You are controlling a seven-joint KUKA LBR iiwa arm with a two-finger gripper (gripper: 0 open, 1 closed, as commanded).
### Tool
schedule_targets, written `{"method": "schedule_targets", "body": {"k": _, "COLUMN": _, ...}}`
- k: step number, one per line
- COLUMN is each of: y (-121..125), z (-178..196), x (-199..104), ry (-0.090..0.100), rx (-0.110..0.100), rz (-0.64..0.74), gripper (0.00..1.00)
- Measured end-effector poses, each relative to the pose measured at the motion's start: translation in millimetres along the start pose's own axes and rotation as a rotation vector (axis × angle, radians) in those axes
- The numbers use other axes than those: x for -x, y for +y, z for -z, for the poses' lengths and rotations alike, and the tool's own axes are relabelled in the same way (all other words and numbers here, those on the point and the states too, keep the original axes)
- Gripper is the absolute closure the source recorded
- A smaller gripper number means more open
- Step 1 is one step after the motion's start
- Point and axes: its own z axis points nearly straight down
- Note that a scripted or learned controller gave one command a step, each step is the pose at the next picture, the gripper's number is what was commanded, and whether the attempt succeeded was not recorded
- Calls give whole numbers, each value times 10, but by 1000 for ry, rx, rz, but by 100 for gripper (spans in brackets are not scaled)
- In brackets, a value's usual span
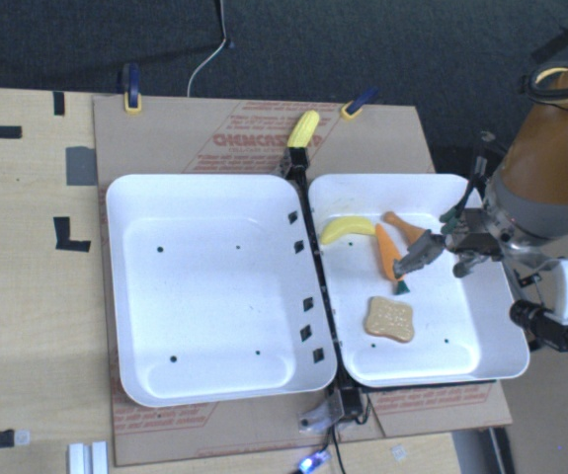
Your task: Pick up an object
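From my screen, the gripper [424,253] hung low over the right bin [481,358], beside two carrots [390,252]; banana [348,229] and toast [390,320] lay nearby. I couldn't tell its grip state.

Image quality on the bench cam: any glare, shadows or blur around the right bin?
Camera view: lighting is even and soft; the right bin is bright white but holds detail, no hard glare. The banana, carrots and bread slice cast only faint shadows. The pincer and wrist look slightly soft, and the whole frame is low in resolution. The dark backdrop above the bench shows little detail.
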Motion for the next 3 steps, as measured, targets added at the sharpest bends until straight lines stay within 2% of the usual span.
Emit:
{"method": "schedule_targets", "body": {"k": 1, "y": 2, "z": 99, "x": -4, "ry": 0, "rx": -1, "rz": 2, "gripper": 100}}
{"method": "schedule_targets", "body": {"k": 2, "y": 437, "z": 284, "x": -813, "ry": 2, "rx": 3, "rz": 10, "gripper": 100}}
{"method": "schedule_targets", "body": {"k": 3, "y": 13, "z": 125, "x": -227, "ry": -2, "rx": -3, "rz": -7, "gripper": 100}}
